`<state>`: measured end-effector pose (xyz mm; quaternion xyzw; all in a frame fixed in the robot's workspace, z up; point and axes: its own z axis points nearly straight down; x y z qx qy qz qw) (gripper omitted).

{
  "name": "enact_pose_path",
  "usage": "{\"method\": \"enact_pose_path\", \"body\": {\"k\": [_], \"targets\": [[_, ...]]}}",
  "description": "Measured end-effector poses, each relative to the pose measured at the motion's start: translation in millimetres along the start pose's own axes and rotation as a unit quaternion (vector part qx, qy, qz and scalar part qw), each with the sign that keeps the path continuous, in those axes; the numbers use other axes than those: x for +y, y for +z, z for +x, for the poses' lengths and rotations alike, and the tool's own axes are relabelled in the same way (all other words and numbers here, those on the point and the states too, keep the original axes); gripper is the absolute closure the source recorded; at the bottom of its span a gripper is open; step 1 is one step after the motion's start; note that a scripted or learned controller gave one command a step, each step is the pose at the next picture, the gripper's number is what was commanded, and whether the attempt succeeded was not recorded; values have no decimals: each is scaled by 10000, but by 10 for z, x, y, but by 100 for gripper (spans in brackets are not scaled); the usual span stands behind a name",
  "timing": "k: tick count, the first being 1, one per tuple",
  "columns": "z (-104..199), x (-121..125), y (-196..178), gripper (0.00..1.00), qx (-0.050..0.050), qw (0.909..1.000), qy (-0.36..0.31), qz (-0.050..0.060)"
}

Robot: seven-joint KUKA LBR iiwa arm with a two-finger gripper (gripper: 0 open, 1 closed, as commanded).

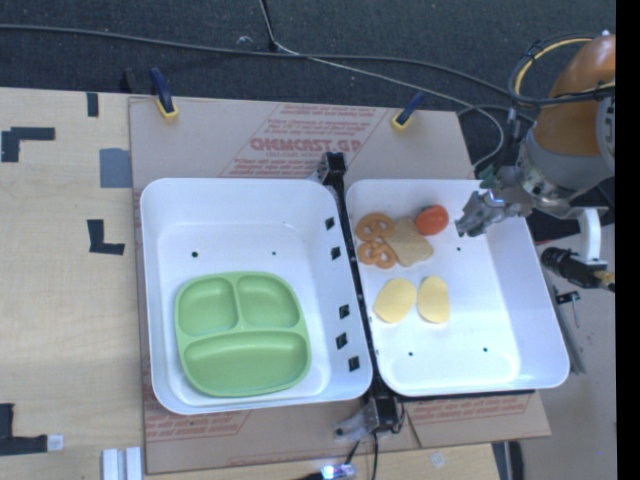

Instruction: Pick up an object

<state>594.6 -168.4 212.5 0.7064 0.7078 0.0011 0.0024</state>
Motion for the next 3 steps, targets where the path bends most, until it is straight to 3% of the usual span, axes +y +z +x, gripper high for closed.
{"method": "enact_pose_path", "body": {"k": [1, 3], "targets": [[505, -134, 87, 100, 16, 10000, -16, 36], [1600, -350, -140, 100, 19, 10000, -25, 30]]}}
